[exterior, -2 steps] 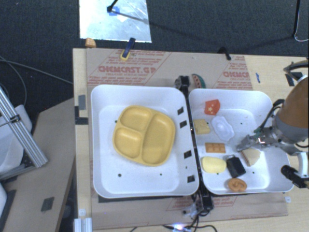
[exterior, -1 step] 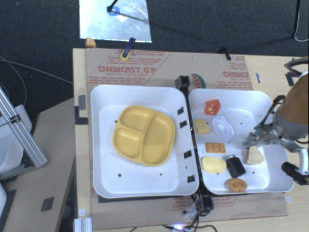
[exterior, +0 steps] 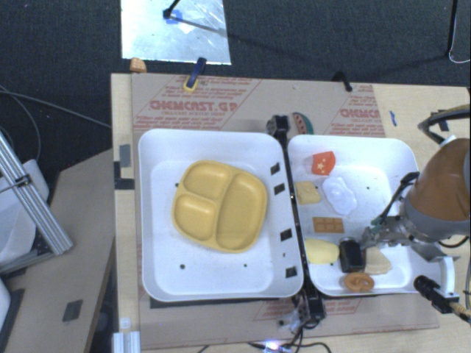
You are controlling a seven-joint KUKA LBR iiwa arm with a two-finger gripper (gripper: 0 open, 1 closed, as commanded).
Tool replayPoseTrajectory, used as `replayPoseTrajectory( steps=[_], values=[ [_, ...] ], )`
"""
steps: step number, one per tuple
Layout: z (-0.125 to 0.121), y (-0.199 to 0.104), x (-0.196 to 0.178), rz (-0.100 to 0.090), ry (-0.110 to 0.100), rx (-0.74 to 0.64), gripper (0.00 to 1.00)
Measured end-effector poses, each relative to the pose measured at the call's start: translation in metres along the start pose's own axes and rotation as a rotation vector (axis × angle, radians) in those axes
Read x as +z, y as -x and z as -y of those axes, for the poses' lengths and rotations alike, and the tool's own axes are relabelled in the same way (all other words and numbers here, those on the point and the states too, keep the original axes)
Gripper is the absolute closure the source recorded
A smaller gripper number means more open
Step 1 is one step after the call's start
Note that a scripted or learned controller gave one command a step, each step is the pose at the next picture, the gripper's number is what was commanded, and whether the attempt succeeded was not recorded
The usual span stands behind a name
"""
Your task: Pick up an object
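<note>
My gripper (exterior: 351,256) is a black block low in the front of the right bin (exterior: 397,153), and the arm (exterior: 441,197) comes in from the right. It sits between a pale yellow rounded item (exterior: 321,252) on its left and a cream piece (exterior: 379,263) on its right. A brown ring-shaped pastry (exterior: 358,282) lies just in front of it. Farther back lie a brown waffle-like cracker (exterior: 328,225), a clear plastic item (exterior: 340,195), a pale cheese-like square (exterior: 307,193) and a red item (exterior: 323,163).
The left bin (exterior: 158,271) holds a yellow divided plate (exterior: 221,204). A black divider rail (exterior: 289,204) runs between the bins. Cardboard (exterior: 221,105) lies under both bins, with a blue and yellow tool (exterior: 194,75) at the back.
</note>
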State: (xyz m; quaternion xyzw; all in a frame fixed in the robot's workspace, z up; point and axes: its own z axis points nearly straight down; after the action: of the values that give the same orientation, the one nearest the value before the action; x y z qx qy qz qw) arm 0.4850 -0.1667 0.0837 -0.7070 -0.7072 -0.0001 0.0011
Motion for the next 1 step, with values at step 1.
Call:
replayPoseTrajectory(
  steps=[1],
  values=[
    [-0.0029,0.0019,-0.0114,0.002,0.006,0.000,1.00]
  ],
)
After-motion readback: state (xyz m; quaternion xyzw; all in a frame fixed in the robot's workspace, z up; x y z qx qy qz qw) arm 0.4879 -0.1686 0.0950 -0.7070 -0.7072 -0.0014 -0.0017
